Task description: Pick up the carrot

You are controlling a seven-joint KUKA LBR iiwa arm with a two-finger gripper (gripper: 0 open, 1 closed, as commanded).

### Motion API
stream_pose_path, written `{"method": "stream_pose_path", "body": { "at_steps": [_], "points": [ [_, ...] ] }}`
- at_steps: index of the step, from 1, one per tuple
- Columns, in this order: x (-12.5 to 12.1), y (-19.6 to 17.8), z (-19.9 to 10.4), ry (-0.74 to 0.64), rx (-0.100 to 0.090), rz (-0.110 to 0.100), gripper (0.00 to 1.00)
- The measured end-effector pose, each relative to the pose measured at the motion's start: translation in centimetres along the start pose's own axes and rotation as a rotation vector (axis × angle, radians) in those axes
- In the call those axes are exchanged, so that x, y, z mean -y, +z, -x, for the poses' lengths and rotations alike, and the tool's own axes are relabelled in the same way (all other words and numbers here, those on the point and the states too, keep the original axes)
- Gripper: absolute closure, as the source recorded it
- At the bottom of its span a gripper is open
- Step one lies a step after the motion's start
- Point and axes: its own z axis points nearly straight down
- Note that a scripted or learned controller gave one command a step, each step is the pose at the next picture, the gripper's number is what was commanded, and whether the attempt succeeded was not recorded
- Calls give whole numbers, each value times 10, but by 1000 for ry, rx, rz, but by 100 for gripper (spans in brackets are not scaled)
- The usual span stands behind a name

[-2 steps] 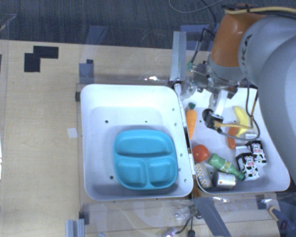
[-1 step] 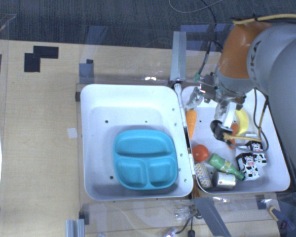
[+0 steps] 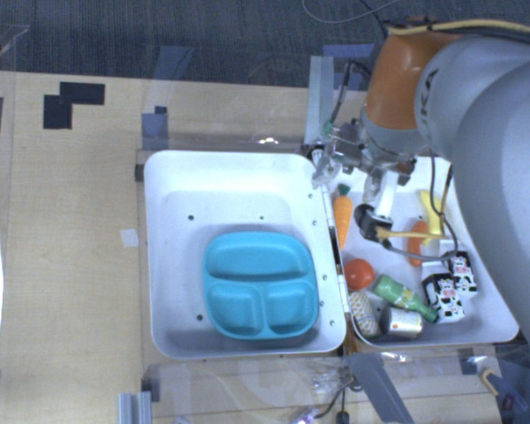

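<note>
Not picked yet. Carrot point(image 3: 342, 220) lies in the right bin point(image 3: 493, 323), against its left wall, apparently flat, just below and slightly left of the tool point(image 3: 364, 184). Nothing between the fingers that I can see; can't tell how wide the tool is open, wrist hardware blocks it. Judging by this, approach is roughly done; descent, close and lift are all left.

Shapes/materials:
- Carrot: orange, tapered cone, smooth matte skin, pale stub at the end nearest the tool. Looks like a plastic toy, so probably hard and a bit slippery.
- Below the tool, past the carrot: red tomato point(image 3: 359, 274), round, glossy.
- Further below: green bottle point(image 3: 405, 294), a silver can point(image 3: 403, 323), a mesh-textured oval thing beside them.
- Right of the carrot: orange-and-yellow toy clutter, can't resolve it.
- Left of the tool: second white bin, shallow, smooth moulded plastic, with a blue tray point(image 3: 260, 283), three compartments, rounded corners.
- Table point(image 3: 62, 263): pale wood grain.

Wall next to the carrot leaves little finger room on that side.
</note>
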Motion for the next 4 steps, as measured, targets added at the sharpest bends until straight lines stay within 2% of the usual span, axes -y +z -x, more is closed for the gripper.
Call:
{"method": "stream_pose_path", "body": {
  "at_steps": [1,2,3,4],
  "points": [
    [27,0,56,113,1,-1,0],
    [27,0,30,272,0,-1,0],
    [26,-10,28,265,-1,1,100],
    [-28,-51,53,312,0,1,100]
  ]
}}
